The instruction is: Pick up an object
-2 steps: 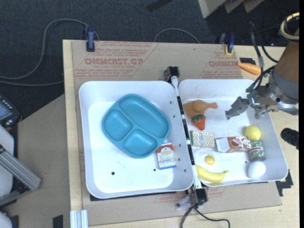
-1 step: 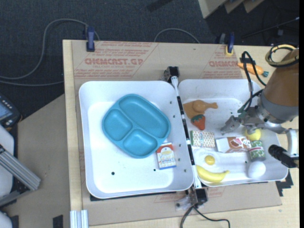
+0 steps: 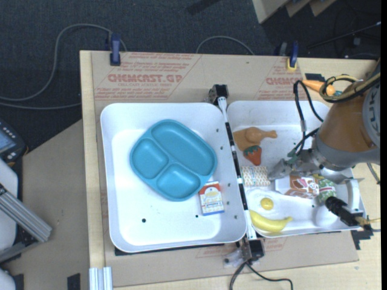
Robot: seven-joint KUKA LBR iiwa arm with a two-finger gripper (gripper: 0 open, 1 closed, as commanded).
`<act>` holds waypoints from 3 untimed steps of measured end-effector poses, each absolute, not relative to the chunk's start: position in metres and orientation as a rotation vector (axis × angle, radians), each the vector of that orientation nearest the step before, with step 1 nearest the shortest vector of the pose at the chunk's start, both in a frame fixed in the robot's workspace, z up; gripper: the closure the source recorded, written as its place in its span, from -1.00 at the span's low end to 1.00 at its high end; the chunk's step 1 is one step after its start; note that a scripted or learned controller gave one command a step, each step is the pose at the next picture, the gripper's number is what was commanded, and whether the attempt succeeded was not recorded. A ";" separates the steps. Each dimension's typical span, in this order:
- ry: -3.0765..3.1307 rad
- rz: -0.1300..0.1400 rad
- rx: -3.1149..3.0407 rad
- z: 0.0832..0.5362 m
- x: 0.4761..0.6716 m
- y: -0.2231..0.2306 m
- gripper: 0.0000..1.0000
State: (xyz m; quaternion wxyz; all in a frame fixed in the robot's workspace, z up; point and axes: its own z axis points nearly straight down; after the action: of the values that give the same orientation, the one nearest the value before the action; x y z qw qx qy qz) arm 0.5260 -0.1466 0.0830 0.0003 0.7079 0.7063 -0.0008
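The right bin (image 3: 266, 109) holds several toy foods: a brown drumstick (image 3: 253, 137), a red strawberry (image 3: 254, 154), a fried egg (image 3: 268, 203), a yellow banana (image 3: 269, 222), a tan waffle square (image 3: 255, 176) and a colourful packet (image 3: 307, 186). My gripper (image 3: 294, 169) reaches down into this bin from the right, under the orange wrist band (image 3: 344, 125). It sits just above the packet and right of the waffle square. The arm's body covers its tip.
The left bin (image 3: 121, 180) carries a blue divided plate (image 3: 173, 159) and a small carton (image 3: 211, 199) near its right wall. A black ridge (image 3: 233, 162) separates the bins. Cables (image 3: 320, 86) and blue clamps (image 3: 115, 48) lie along the bench's far edge.
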 end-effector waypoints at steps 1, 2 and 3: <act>2.218 0.002 2.221 0.095 0.527 -0.146 1.00; 2.219 0.001 2.222 0.094 0.527 -0.146 -1.00; 2.231 0.007 2.226 0.084 0.478 -0.172 -1.00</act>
State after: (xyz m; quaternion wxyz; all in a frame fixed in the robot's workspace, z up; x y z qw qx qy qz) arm 0.4782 -0.1716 0.0844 -0.0050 0.7064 0.7078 0.0022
